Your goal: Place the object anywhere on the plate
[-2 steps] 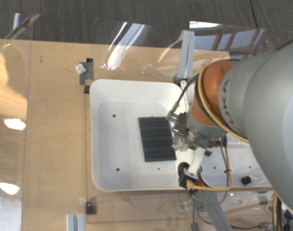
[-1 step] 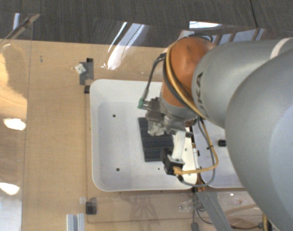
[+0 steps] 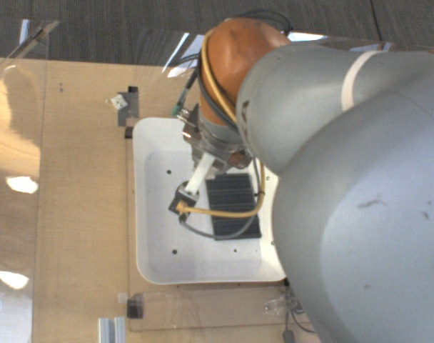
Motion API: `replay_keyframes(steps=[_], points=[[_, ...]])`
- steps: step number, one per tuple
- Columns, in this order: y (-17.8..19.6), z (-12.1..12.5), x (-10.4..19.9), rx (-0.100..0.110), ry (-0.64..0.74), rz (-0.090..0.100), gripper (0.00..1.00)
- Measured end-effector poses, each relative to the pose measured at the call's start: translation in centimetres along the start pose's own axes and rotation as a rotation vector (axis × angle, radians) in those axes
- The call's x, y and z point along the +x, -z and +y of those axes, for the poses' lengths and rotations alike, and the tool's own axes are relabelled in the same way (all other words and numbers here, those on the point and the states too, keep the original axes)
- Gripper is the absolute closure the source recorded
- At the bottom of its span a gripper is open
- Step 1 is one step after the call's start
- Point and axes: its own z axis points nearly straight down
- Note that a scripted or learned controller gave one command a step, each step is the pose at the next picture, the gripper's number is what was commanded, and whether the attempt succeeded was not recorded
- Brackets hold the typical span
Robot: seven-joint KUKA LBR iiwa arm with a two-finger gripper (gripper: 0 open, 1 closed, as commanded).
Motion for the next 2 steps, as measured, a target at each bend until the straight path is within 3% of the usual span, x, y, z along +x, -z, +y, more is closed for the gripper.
replay_keyframes(steps=[1,2], points=[[-14.2,-6.5,0.0,-0.005,0.363,0.011,1.0],[-6.8,-4.3,-4.3,-0.002,0.641,0.003,1.0]])
